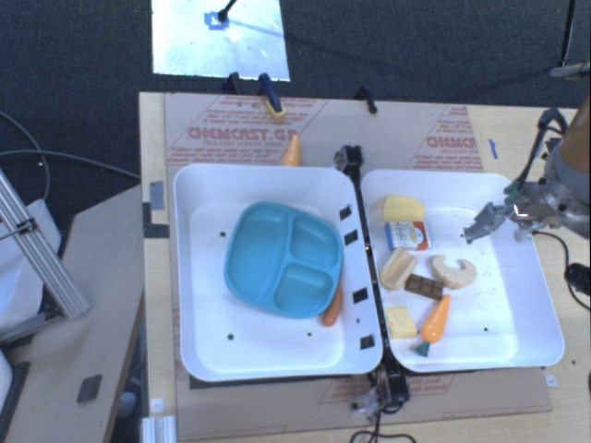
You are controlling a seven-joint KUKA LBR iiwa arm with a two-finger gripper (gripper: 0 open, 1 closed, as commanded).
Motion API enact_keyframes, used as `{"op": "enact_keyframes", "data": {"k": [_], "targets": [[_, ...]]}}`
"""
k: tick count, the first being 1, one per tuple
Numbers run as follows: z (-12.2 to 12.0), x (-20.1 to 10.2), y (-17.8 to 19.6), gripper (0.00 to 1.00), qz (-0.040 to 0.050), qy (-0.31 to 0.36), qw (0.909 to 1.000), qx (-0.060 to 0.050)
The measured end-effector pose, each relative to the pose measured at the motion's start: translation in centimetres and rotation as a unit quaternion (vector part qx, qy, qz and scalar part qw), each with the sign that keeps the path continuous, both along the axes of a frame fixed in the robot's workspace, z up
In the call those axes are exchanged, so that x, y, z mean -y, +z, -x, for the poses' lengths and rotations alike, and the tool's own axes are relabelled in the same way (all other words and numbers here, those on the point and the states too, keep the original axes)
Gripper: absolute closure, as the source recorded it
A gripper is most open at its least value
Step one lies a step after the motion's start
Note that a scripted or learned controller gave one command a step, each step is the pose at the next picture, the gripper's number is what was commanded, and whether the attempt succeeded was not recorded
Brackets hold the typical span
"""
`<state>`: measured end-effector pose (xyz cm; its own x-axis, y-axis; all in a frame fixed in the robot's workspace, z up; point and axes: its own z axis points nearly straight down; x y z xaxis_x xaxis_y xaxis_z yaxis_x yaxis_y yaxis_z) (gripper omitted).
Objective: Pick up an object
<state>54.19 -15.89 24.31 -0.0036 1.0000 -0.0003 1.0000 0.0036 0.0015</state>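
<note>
The claw [488, 221], fingers apart, hovers near the carrot [434, 319], likely light, rigid, best gripped mid-body.

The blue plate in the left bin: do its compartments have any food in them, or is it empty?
Empty. The blue plate shows only bare blue compartments. An orange carrot lies beside its lower right edge on the floor of the left bin, not in it.

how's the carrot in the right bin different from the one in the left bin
The right-bin carrot lies in full view, orange body and green tip both showing; the left-bin carrot is partly tucked under the blue plate. The right one sits among other toy foods; the left one touches just the plate. Both are orange.
</note>
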Motion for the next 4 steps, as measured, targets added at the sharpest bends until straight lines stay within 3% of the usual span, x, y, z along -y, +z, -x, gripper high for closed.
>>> {"op": "enact_keyframes", "data": {"k": [1,2,3,4], "targets": [[2.5,0.4,-14.5,0.0,-0.0021,-0.002,1.0,-0.008],[5.6,-5.4,-16.0,0.0,-0.001,0.002,1.0,-0.001],[5.3,-4.9,-14.7,1.0,0.0011,-0.001,1.0,0.002],[-3.2,-14.2,-5.2,1.0,-0.0019,0.007,0.9999,0.008]]}}
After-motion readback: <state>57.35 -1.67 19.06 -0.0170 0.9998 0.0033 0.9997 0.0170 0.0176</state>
